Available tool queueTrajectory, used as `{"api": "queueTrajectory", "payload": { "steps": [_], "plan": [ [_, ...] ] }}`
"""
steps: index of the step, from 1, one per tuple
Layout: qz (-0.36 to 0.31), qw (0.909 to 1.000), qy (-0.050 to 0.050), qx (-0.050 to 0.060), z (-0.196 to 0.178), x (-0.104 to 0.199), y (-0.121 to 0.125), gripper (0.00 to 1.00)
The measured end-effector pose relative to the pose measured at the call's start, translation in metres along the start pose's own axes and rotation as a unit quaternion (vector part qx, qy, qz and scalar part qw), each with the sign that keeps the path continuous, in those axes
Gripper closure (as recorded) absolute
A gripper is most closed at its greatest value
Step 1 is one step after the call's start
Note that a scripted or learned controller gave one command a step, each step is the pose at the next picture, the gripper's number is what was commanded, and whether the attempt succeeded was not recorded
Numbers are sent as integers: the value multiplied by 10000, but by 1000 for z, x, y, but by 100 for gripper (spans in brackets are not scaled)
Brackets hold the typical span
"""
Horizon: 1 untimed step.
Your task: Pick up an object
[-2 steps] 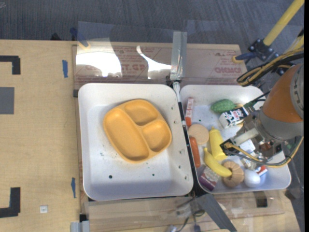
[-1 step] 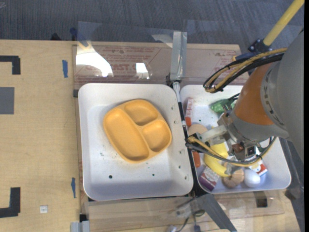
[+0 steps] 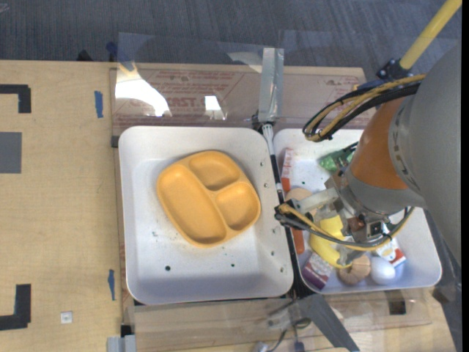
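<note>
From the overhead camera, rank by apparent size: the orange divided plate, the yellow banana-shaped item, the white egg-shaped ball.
1. Orange divided plastic plate, by far the largest.
2. Yellow banana-shaped item, partly covered by the arm, so its full size is unsure.
3. White egg-shaped ball, smallest.

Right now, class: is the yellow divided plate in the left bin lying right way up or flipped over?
Right way up. The yellow divided plate shows its three hollow compartments facing the camera, lying on the left bin floor.

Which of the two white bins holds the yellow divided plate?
The left shallow white bin holds the yellow three-compartment plastic plate. The right white bin instead holds a pile of small items, among them a white egg-shaped object, under the arm.
</note>
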State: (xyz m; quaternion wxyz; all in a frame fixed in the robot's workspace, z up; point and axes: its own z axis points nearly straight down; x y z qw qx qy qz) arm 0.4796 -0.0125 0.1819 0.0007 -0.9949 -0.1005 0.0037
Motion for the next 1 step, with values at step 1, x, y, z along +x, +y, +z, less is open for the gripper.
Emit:
{"api": "queueTrajectory", "payload": {
  "steps": [1],
  "plan": [
    [-5,10000,1,-5,0,38,14,0]
  ]
}}
